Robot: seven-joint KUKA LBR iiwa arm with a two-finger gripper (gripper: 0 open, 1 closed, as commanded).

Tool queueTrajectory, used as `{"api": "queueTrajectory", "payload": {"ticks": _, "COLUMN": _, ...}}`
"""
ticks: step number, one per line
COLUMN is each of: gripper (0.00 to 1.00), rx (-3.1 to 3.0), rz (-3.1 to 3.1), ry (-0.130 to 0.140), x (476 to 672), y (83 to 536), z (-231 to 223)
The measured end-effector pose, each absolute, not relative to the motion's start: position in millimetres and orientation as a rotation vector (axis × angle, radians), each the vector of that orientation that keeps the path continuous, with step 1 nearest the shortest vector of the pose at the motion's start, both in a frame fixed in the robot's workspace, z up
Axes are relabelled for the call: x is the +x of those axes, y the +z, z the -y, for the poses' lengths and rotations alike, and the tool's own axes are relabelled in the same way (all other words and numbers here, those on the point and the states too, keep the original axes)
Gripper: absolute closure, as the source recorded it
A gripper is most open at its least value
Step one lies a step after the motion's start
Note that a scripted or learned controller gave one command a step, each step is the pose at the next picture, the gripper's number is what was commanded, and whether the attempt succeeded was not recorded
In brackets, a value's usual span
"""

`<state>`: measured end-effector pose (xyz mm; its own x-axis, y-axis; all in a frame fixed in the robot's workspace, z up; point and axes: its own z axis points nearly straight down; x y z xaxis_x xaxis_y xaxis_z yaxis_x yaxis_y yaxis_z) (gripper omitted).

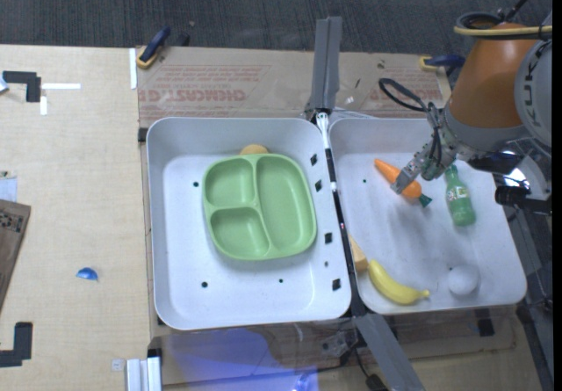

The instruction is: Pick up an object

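Pincer [413, 177] low in right bin [492, 293], at carrot [392, 177].

A robot lab — taped cardboard-topped bench [70, 161], two white bins [162, 231], clamps [154, 44].

Bench [70, 161]: light wood, brown cardboard sheet [228, 82] at the back. Two white bins sit on it side by side, left bin [167, 231], right bin [500, 284]. Blue clamp [154, 44] on cardboard's corner, small blue bit [86, 274] at left.

two bins [167, 231], one plate [260, 206], one carrot [392, 177], one bottle [457, 198], one banana [393, 285]
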<state>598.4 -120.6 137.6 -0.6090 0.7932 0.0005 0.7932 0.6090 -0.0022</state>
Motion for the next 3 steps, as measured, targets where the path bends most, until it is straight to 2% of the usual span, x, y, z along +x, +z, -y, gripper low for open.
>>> {"api": "queueTrajectory", "payload": {"ticks": 1, "gripper": 1.0, "rx": -1.541, "rz": 2.739, "ry": 0.002, "x": 658.8, "y": 191, "z": 80}}
{"api": "queueTrajectory", "payload": {"ticks": 3, "gripper": 1.0, "rx": -1.561, "rz": 2.728, "ry": 0.002, "x": 647.6, "y": 252, "z": 100}}
